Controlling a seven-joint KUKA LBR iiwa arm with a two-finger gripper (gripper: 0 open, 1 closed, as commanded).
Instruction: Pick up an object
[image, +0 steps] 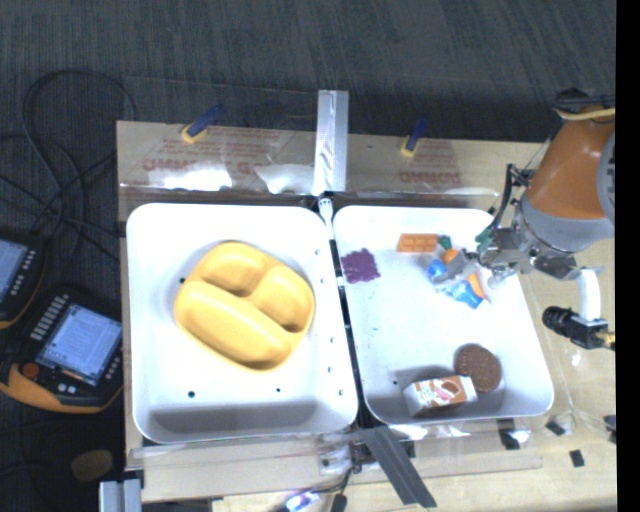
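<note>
The right bin (520, 330) holds a purple lump (359, 265), an orange block (419, 243), a blue and orange bundle (455, 277), a brown round disc (478, 366) and a small brown and white carton (440, 393). A big yellow bread-like object (243, 303) takes up most of the left bin (150, 380). My gripper (497, 255) hangs at the right bin's upper right, just to the right of the blue and orange bundle, with the orange band of the arm (570, 180) above it.
A metal divider post (331, 140) stands behind the seam of the two bins. Clips (203, 123) and plastic sheets lie on the back board. Handheld controllers (60, 345) rest left of the bench. A black fitting (572, 325) sits right of the right bin.
</note>
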